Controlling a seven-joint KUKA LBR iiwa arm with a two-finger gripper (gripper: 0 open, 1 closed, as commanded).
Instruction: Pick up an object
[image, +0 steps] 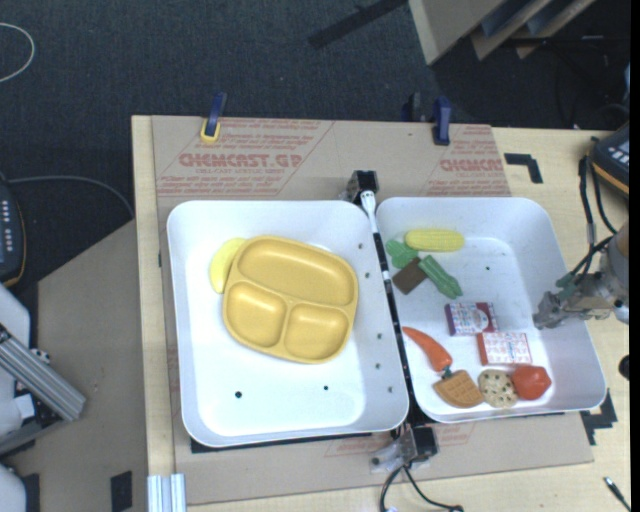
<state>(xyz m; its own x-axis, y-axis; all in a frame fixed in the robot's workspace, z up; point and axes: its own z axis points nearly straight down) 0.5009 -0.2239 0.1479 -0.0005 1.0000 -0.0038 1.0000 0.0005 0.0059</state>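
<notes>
Two white bins on the worktop, toys waiting.
We count one yellow tray in the left bin, eight toys in the right bin, including one corn cob; whether the tool at its right rim is open, we cannot tell.
</notes>
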